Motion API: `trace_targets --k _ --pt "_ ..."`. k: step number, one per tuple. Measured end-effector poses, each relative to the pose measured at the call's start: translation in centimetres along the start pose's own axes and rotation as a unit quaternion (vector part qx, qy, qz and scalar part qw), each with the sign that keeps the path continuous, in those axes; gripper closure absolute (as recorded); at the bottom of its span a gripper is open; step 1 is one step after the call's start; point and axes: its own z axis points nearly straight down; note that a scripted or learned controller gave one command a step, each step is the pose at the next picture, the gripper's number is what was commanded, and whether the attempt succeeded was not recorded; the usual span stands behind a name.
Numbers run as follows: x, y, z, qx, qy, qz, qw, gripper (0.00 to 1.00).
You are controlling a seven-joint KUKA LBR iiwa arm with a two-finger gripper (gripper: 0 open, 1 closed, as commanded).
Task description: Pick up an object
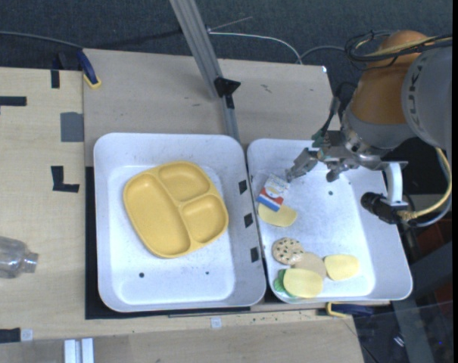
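Hovering over the upper part of the right bin, the gripper has its two fingers apart, and nothing is between them. One finger points down and left toward a small clear packet with a red and blue label, which lies near the left wall of this bin and seems to touch a yellow chip-shaped piece just below it.

The risk I see is a thin, flat target: the packet lies low on the floor of the bin and close to the wall, so the fingers may close above it or push it against the wall. The yellow piece may also be dragged together with it.

Lower in the same bin are a cookie, a beige piece and two more yellow pieces, crowded together. The left bin holds a yellow divided plate. The bench is pale wood with black marks; a clear bottle lies at its left edge.
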Motion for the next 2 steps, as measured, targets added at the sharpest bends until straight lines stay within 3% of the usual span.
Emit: trace_targets --k 1,2 --pt "0.1 0.0 -1.0 0.0 0.001 -0.001 1.0 1.0" --pt "6.3 5.9 0.2 -0.001 0.0 -0.003 1.0 1.0"
